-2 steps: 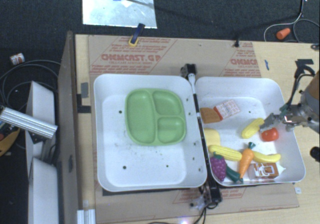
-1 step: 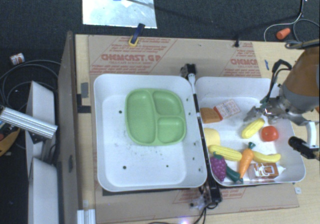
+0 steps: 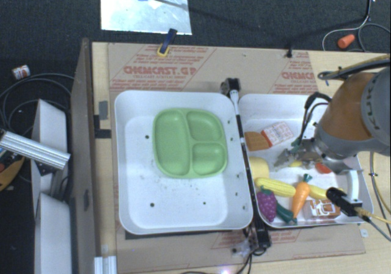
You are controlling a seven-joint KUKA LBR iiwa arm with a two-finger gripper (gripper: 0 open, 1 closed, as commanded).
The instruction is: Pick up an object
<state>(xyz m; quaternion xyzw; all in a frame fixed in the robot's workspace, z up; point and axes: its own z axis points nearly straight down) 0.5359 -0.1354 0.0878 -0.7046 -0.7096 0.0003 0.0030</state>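
**Claw low in the right bin, its grip hard to read**

Nearest me, along the right bin's (image 3: 366,213) front edge, lie purple grapes (image 3: 267,202), a carrot (image 3: 300,196), a yellow corn cob (image 3: 276,187) and a small printed card (image 3: 322,207), partly covered by a black piece. Just behind them the gripper (image 3: 297,155) hangs low, a blur of grey metal; I cannot tell whether it is spread or pinching anything. The arm's orange band (image 3: 344,111) hides the bin's far right corner. An orange-and-white packet (image 3: 269,135) lies beyond. In the left bin (image 3: 137,205) sits a green divided plate (image 3: 188,143).
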